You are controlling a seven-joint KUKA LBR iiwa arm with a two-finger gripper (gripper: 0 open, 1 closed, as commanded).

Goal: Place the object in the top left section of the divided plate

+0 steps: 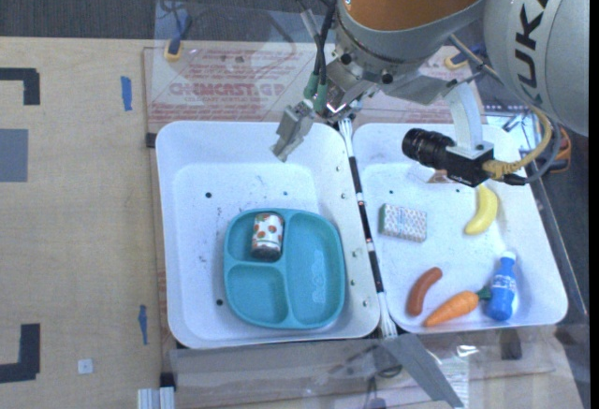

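A small cylinder with red dots on white [267, 235] lies in the top left section of the blue divided plate [314, 276], which rests in the left bin [187, 211]. My gripper [288, 143] hangs over the far edge of the left bin, above and behind the plate and apart from the cylinder. It is open with nothing between its fingers. The plate's other two sections hold nothing.
The right bin [547, 267] holds a yellow banana [483, 211], a pale patterned block [403, 223], a red sausage [423, 289], an orange carrot [451, 307] and a blue bottle [503, 287]. The arm's bulk looms over the bins' far side.
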